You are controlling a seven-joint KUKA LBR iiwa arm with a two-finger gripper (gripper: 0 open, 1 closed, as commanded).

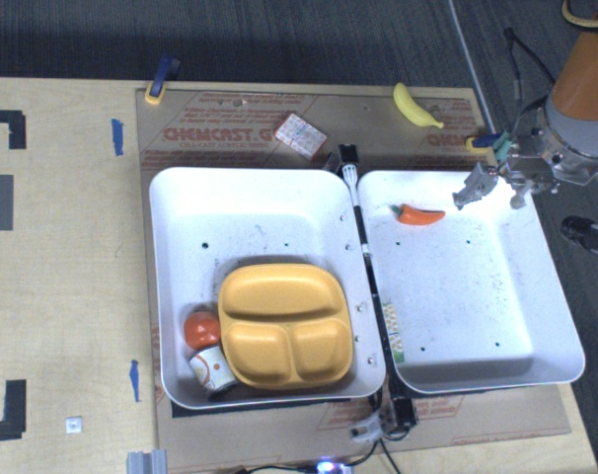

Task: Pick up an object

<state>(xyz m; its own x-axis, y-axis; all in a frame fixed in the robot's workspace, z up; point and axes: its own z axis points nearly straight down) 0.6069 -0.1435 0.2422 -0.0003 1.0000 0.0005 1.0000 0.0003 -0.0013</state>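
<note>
Gripper (488, 188) hangs over the right bin (516, 358) at its 1 o'clock corner, arm entering from 3 o'clock. Two fingers visible, spread apart with nothing between them: open, moderately wide.

Nearest candidate is the small orange carrot-like piece (418, 216), lying flat on the right bin floor near the 11 o'clock corner, at 8 o'clock from the gripper and near it, not touching. Long axis runs roughly 9-to-3, with a green tip at the 9 o'clock end.

Handling, as a judgement: looks like a light plastic toy, stiff, smooth, tapered. It likely slips toward the thin end if pinched there. Best hold is across the thick middle, jaws closing along 12-to-6. It sits low on the floor, so the fingers need to go nearly to the bin bottom.

Left bin (171, 265) holds a yellow divided tray (284, 322), with a red ball-like item (201, 328) and a small white-orange piece (212, 368) at its 9 o'clock side, tucked against it, so harder picks. Yellow banana (415, 106) lies outside on the board at 12 o'clock.
</note>
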